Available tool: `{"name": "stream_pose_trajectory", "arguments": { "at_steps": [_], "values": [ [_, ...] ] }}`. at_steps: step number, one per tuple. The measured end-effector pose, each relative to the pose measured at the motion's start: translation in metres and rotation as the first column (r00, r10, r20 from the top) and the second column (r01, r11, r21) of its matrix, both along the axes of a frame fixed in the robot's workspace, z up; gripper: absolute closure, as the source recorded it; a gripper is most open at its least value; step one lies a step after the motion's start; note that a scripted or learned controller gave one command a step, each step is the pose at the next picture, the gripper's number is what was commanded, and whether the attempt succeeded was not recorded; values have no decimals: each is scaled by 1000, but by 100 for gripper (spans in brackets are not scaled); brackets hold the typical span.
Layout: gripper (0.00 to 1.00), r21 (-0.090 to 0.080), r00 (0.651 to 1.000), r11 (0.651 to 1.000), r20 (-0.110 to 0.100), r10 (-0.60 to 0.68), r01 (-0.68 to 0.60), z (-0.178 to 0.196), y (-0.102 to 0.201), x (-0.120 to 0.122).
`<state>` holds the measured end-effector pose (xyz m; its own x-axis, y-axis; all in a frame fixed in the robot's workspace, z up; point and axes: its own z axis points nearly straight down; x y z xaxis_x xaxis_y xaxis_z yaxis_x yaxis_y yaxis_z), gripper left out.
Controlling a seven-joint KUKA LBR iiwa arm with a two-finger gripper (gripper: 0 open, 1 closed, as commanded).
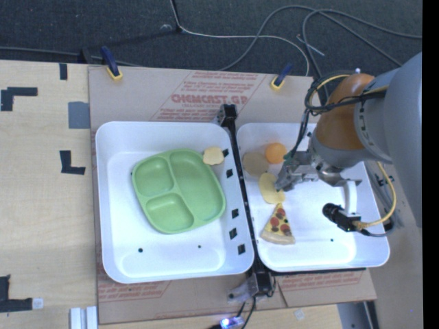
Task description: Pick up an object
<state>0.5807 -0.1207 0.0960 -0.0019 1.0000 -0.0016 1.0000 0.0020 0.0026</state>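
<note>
By the right bin's (370, 256) left wall my pincer (282, 181), jaw state unclear, hovers over the pale yellow flat slice (269, 190), approaching; next I must descend and close.

Pale yellow slice (269, 188) lies flat in right bin (329, 252).

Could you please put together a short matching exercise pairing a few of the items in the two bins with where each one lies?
Things:
1. green divided plate
2. pizza slice
3. orange ball
4. gripper

Places:
A. near the front of the right bin
B. over the pale yellow piece in the right bin
C. middle of the left bin
D. back left part of the right bin

Pairs: 1-C, 2-A, 3-D, 4-B
</note>
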Motion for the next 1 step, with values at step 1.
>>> {"name": "stream_pose_trajectory", "arguments": {
  "at_steps": [1],
  "values": [
    [100, 1, 1000, 1000, 1, -1, 1, 59, -4, 7]
  ]
}}
